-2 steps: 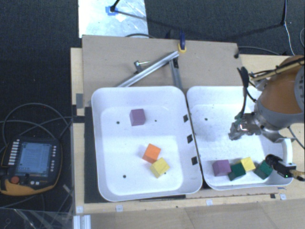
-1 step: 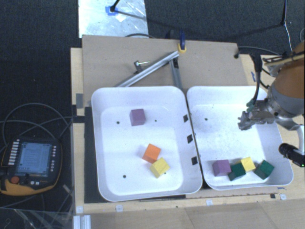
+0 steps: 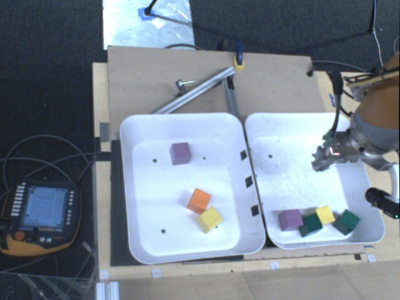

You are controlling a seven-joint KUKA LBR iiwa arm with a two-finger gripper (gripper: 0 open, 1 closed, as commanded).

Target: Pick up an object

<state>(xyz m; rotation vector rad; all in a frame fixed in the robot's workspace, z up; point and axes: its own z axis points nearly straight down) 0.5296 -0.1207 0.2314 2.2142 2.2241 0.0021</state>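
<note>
The right bin [image 3: 350,241] is seen below the gripper [image 3: 324,158], whose state cannot be told from this view. The nearest objects, a purple cube [image 3: 290,219], two green cubes [image 3: 310,224] [image 3: 345,221] and a yellow cube [image 3: 325,214], lie well below it. They are judged light, stiff and best taken by two opposite flat faces.

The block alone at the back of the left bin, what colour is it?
Purple. The block shows plainly in the camera view.
</note>
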